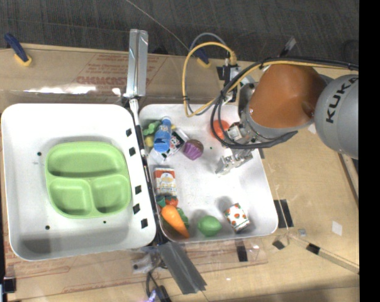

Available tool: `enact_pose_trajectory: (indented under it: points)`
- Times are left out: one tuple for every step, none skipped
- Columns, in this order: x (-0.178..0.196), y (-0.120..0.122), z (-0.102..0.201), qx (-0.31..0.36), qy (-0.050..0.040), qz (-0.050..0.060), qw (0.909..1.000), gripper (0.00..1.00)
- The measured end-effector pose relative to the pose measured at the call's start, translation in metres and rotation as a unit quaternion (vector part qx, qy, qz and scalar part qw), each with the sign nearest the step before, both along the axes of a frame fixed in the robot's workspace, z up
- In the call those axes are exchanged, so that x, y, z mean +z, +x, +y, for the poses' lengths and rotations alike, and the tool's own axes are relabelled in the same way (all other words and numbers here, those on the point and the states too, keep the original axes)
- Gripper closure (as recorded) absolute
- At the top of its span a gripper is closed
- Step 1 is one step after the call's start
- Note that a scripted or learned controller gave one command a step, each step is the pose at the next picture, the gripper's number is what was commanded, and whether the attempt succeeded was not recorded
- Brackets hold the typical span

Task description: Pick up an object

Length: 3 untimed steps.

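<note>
Right white bin point(265, 187), near edge: one orange toy carrot point(174, 220), one green round toy point(209, 226), one white cup with red spots point(238, 217), on its side. Mid: one small printed carton point(165, 182). Far end: one purple toy point(192, 148), one blue-and-white bottle point(163, 134), one green piece point(151, 129), one orange-red item point(219, 129) half under the arm. Left white bin point(14, 168): one green three-compartment tray point(88, 178). Grey arm's wrist bends down over the far right; metal two-finger gripper point(231, 162) low above bare bin floor, nothing between the fingers; their spread unclear.
</note>
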<state>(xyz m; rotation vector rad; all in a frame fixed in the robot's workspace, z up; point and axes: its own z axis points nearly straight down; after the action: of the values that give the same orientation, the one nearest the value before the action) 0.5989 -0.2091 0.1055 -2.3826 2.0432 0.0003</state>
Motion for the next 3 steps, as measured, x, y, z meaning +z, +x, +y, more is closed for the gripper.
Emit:
enact_pose_trajectory:
  points:
    - [0.122, 0.051, 0.055, 0.003, -0.0012, -0.004, 1.0000, 1.00]
    - [0.154, -0.044, 0.103, -0.057, -0.0013, -0.001, 0.9984, 1.00]
    - [0.152, -0.045, 0.102, -0.058, -0.0010, 0.001, 0.9983, 0.00]
